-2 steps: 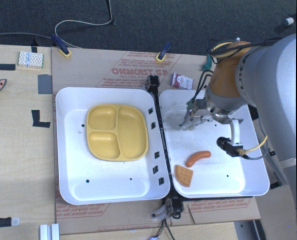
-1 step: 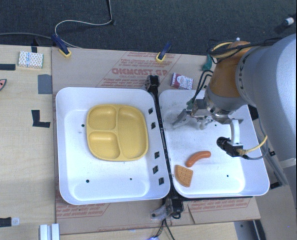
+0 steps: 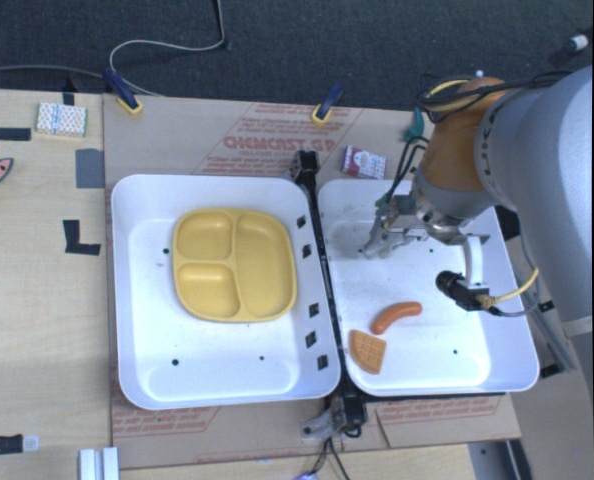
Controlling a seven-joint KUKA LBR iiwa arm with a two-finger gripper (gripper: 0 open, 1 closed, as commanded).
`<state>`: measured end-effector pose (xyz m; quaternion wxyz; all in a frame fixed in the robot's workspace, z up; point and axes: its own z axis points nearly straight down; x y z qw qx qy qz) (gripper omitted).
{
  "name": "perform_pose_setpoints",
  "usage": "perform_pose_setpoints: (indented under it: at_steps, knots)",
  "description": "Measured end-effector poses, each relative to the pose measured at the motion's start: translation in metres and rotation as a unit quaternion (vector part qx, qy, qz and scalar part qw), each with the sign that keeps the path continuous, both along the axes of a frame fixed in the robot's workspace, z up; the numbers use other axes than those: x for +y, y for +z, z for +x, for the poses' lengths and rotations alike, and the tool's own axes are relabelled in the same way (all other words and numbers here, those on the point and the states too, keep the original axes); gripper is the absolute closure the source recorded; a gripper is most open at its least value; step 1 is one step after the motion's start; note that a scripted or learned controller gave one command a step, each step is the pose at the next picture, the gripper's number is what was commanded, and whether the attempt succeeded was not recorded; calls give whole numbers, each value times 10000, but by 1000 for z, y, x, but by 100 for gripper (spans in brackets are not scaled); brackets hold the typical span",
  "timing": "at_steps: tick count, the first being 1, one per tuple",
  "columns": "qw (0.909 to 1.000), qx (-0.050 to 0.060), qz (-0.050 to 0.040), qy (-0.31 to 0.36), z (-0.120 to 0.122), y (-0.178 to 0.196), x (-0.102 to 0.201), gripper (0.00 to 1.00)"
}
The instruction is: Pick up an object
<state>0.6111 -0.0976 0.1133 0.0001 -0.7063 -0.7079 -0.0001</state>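
Note:
In the right bin [image 3: 497,368] lie an orange sausage [image 3: 395,316] and, just below it, a tan waffle piece [image 3: 368,351] near the bin's front left corner. My gripper [image 3: 380,243] hangs low over the upper left part of that bin, above and a little left of the sausage, apart from both items. Nothing shows between its fingers. The grey arm with its orange band [image 3: 455,153] reaches in from the right.
A yellow divided plate [image 3: 234,264] sits in the left bin [image 3: 142,368]. A small red and white packet [image 3: 362,162] lies on the cardboard behind the right bin. Yellow clamps hold the cardboard's far edge. A black cable plug [image 3: 464,291] hangs over the right bin.

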Motion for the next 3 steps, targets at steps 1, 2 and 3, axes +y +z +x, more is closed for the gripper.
perform_pose_setpoints:
  at_steps: [1,2,3]
  knots:
    - [10000,1,-1,0,0,0,0,0]
    - [10000,-11,-3,3,51,-28,-14,0]
    - [10000,-1,-4,-10,-26,-28,2,0]
